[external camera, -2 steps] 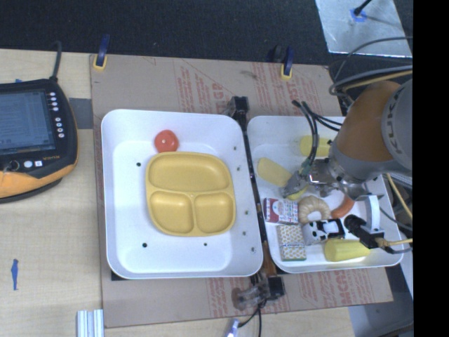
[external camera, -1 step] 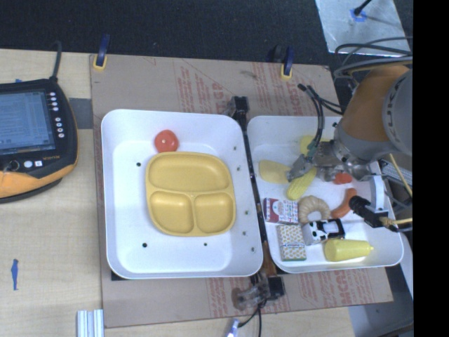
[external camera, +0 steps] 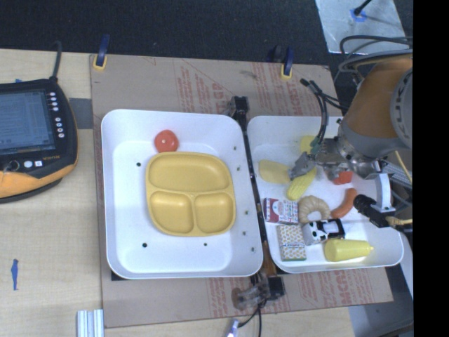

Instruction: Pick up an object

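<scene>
My gripper (external camera: 306, 165) hangs low over the middle of the right bin (external camera: 393, 258), just above a yellow corn cob (external camera: 302, 183). The view does not show anything held in it. Around it lie a pale yellow lemon-shaped piece (external camera: 272, 170), a small yellow piece (external camera: 306, 143) and a red piece (external camera: 342, 178) partly hidden under the wrist. Nearer the front are a tan pastry (external camera: 313, 206), an orange sausage (external camera: 344, 202), a red-and-white carton (external camera: 279, 210), a black-and-white toy (external camera: 325, 230), a tan box (external camera: 290, 242) and a yellow bottle (external camera: 347, 249).
The left bin (external camera: 119, 251) holds a yellow divided plate (external camera: 191, 192) and a red tomato (external camera: 166, 140) behind it. A tablet in an orange case (external camera: 31, 139) lies on the bench at far left. Cables trail from the arm over the right bin's back edge.
</scene>
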`<action>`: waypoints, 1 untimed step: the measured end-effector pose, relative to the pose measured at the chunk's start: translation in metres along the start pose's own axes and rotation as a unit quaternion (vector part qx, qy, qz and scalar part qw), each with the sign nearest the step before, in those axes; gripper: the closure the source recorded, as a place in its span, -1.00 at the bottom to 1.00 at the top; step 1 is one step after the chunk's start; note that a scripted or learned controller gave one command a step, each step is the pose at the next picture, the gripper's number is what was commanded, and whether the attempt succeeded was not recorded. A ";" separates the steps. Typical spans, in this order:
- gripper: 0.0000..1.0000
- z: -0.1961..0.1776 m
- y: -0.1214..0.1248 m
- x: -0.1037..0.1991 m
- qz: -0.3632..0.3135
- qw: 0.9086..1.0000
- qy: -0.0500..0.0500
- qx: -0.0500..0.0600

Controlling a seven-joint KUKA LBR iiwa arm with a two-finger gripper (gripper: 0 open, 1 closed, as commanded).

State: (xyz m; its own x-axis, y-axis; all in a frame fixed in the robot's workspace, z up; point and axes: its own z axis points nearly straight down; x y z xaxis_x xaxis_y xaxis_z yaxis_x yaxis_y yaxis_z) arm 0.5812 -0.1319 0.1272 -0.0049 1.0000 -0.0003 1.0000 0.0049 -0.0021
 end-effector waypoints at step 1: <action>-1.00 0.036 -0.016 0.015 0.000 1.000 0.000 0.001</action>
State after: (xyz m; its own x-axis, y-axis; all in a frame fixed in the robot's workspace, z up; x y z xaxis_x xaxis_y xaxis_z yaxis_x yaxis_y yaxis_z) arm 0.5651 -0.1165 0.0915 -0.0057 1.0000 -0.0010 1.0000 0.0057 -0.0048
